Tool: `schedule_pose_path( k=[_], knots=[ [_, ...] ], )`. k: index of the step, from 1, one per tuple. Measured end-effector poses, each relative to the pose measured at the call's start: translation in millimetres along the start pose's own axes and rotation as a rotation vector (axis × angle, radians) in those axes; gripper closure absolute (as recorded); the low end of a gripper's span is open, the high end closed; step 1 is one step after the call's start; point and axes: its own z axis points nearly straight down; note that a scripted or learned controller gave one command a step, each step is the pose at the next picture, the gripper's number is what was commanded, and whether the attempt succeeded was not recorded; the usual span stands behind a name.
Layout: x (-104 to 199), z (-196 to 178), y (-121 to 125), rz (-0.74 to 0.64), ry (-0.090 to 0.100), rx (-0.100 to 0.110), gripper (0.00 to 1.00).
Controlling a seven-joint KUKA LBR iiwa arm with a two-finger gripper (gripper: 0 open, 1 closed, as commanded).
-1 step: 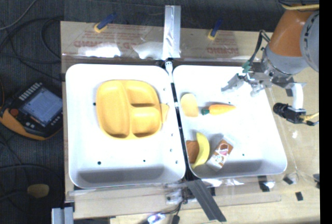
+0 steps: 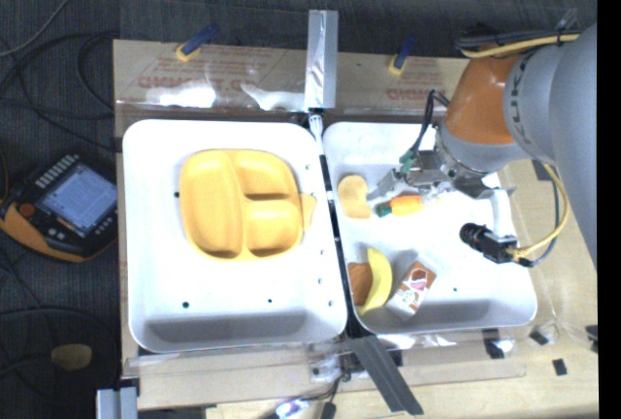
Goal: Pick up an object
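Arm (image 2: 524,102) bent low, claw (image 2: 403,186) just above the toy carrot (image 2: 401,206)

Grey arm (image 2: 568,107) enters from the right edge of the camera view, upper half of frame, its bulk angled down and leftward; the orange band (image 2: 482,104) sits just above the wrist. Wrist is pitched down toward the left, with the claw (image 2: 403,184) low at its end, dark metal parts and a small green spot visible on the claw body. A black cable (image 2: 555,204) loops from the arm down its right side to a black fitting (image 2: 485,241) below the wrist; finger spacing not resolvable from this angle.
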Motion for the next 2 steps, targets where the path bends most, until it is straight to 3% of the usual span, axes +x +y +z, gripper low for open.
schedule_pose_path(
  k=[1,2],
  knots=[
    [16,38,-52,0.109,-0.004,-0.014,0.00],
    [22,38,-88,0.022,-0.006,-0.017,0.00]
  ],
)
